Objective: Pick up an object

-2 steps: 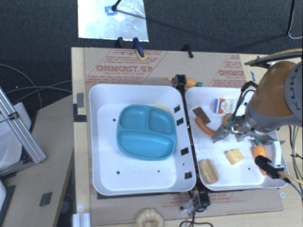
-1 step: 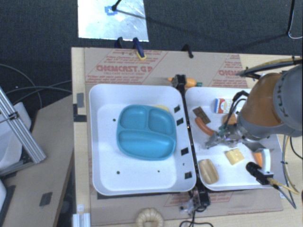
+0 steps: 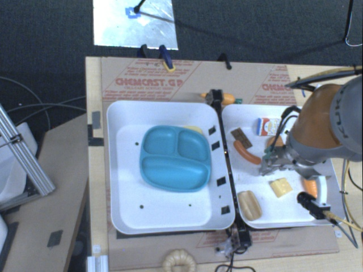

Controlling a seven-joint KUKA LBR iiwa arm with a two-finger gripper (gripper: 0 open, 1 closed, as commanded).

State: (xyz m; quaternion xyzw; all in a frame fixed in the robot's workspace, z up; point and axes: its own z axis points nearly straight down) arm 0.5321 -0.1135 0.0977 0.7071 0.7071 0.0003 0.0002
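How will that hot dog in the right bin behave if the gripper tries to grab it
The hot dog looks smooth and rounded, so it may roll or slip sideways. It seems small and probably light. It lies flat on the right bin floor, close beside the gripper.

A blue divided plate point(image 3: 173, 157) lies in the middle of the left white bin point(image 3: 122, 208). Just beyond that bin's far edge, a blue and yellow clamp point(image 3: 166, 58) sits on the cardboard sheet point(image 3: 153, 81). Farther beyond it, a shiny square panel point(image 3: 113, 16) rests on dark carpet point(image 3: 39, 33).
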